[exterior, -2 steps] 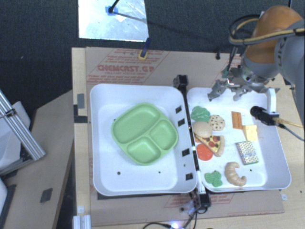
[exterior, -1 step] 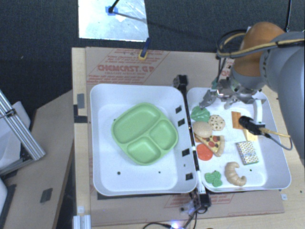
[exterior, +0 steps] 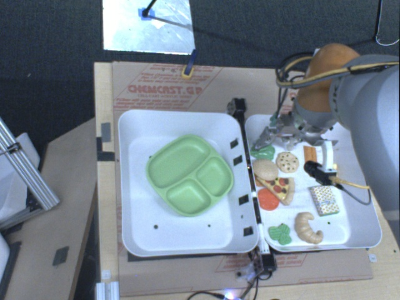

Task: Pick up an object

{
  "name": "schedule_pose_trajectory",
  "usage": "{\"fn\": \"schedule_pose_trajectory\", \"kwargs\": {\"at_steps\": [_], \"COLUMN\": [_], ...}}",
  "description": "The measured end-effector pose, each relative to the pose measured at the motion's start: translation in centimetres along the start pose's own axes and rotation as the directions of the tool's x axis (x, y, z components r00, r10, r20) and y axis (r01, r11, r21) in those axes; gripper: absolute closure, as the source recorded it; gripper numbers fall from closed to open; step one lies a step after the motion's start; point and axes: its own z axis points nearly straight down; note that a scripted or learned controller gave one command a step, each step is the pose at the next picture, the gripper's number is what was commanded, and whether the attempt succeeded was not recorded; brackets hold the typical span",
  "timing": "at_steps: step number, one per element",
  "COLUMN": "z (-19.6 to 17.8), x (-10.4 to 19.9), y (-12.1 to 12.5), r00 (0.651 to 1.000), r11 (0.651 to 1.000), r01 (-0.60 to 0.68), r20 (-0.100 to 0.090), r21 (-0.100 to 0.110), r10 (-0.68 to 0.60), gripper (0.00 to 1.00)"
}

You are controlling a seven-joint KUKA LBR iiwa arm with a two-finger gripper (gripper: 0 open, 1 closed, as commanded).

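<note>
A grey KUKA arm [exterior: 365,99] with an orange band reaches in from the right over two shallow white bins on a cardboard-covered bench. The left bin [exterior: 134,224] carries a pale green divided plate [exterior: 189,175], three compartments, lying flat near its middle. The right bin [exterior: 359,230] holds a scatter of toy food: a pizza slice [exterior: 279,189], a croissant [exterior: 309,227], a bun [exterior: 264,169], a patterned cracker block [exterior: 324,200], a red tomato slice [exterior: 269,199], a chocolate-chip cookie [exterior: 287,162], a green leafy piece [exterior: 279,233] and an orange stick [exterior: 310,154].

The gripper [exterior: 275,137] sits low over the far left corner of the right bin, just beside a green piece [exterior: 264,150] and near the cookie; whether its fingers are spread or closed on anything cannot be made out from here.

The pieces look light, rigid and smooth, probably moulded plastic, so likely to skid under a glancing touch. The croissant, lying apart near the front edge, seems the easiest take, across its narrow middle; the flat tomato slice and cookie offer little to pinch.
</note>
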Motion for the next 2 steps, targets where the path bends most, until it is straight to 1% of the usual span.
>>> {"fn": "schedule_pose_trajectory", "kwargs": {"at_steps": [1, 2], "z": [-1.5, -8.0], "x": [0.0, 0.1], "y": [0.2, 0.4], "r00": [1.0, 1.0], "r11": [1.0, 1.0], "r01": [0.001, 0.001], "r20": [0.0, 0.001], "r21": [-0.007, -0.009], "r10": [-0.001, -0.001], "gripper": [1.0, 1.0]}}
